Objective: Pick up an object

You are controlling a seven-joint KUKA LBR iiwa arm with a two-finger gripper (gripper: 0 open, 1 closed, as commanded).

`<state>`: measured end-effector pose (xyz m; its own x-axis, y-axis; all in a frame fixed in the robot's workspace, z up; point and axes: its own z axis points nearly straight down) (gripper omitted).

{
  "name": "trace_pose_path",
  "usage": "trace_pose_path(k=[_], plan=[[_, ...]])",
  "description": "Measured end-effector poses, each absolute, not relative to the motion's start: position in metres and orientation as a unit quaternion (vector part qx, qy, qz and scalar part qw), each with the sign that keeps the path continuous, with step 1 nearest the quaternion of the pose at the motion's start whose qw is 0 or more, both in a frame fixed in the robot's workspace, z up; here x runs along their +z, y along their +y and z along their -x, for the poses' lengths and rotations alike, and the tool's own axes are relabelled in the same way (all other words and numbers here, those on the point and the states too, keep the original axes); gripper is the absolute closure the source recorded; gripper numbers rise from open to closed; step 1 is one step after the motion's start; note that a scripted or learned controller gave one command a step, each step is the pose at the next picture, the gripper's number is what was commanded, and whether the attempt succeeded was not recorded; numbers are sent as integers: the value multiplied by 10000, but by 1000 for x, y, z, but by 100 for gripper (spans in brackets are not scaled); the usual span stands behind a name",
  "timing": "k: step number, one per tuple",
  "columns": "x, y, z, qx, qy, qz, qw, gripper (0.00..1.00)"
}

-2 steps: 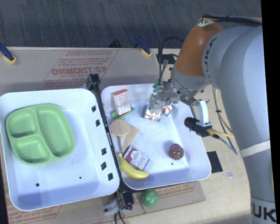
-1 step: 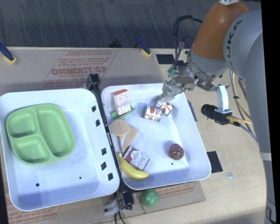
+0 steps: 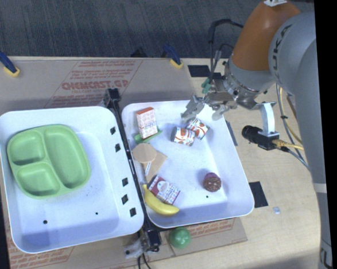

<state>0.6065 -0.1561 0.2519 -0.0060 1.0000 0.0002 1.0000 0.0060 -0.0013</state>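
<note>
The grey arm [image 3: 292, 53] came in from three o'clock, its orange band [image 3: 256, 36] high at about one o'clock of the view, and the wrist bent down toward the upper part of the right bin [image 3: 230, 155]. The gripper [image 3: 191, 119] hung at the twelve-to-one o'clock part of that bin, its metal fingers [image 3: 192, 109] pointing down and toward nine o'clock. They reached the top of a small red-and-white packet [image 3: 189, 133], which lay crumpled and tilted on the bin floor. The finger tips appeared to sit at or on the packet's upper edge; whether they were apart or closed on it could not be told from this angle.

The packet was white with red-orange print and looked creased. At nine o'clock from it stood a red-and-white carton [image 3: 146, 122], upright and slightly tilted. Lower, at about seven o'clock from the packet, lay a tan cone-shaped piece [image 3: 148, 156], and below that a small dark red box [image 3: 164, 190] touching a yellow banana [image 3: 159, 203] at the bin's six o'clock edge. A dark brown round object [image 3: 212, 182] sat alone at about four o'clock in the bin.

The left bin [image 3: 25, 227] held a green divided tray [image 3: 48, 160] at its ten o'clock part. A green ball [image 3: 179, 237] rested outside the bins on the cardboard at six o'clock.
</note>
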Motion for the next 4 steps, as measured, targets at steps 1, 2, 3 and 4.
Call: trace_pose_path(k=[1,2,3,4], plan=[[97,-104,-566,1,-7095,7047,17,0],[95,-104,-479,-21,-7099,7043,-14,0],[105,-103,-480,-27,-7125,7017,-11,100],[167,-143,-477,0,-7086,7056,-3,100]])
